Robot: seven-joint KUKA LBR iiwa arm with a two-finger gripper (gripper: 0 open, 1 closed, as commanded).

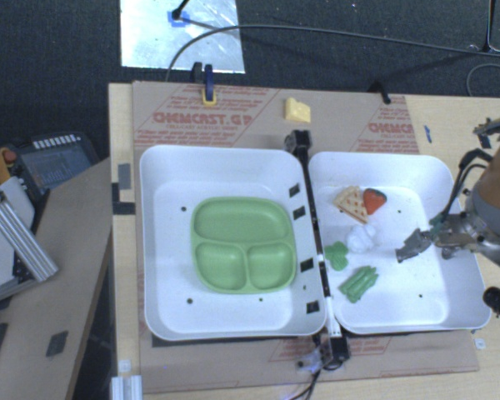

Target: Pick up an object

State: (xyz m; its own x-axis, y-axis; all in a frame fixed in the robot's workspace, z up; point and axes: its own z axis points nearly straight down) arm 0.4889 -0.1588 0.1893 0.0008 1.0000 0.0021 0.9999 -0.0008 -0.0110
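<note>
Gripper hovers right of centre in the right bin; fingers' state cannot be told. Green toy lies lower left; best approach: descend squarely over it.

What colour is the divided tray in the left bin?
Light green tray, seen clearly in the camera view.

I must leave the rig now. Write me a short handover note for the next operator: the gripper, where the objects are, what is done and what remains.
Gripper: low over the right bin, nothing visible between its fingers; open or shut cannot be told.
Objects in the right bin, left part: red piece touching a tan wedge, a white item, two green items.
Left bin: green divided tray.
Small yellow block lies behind the bins.
Done: nothing picked.
Left: grasp and lift one object.
</note>
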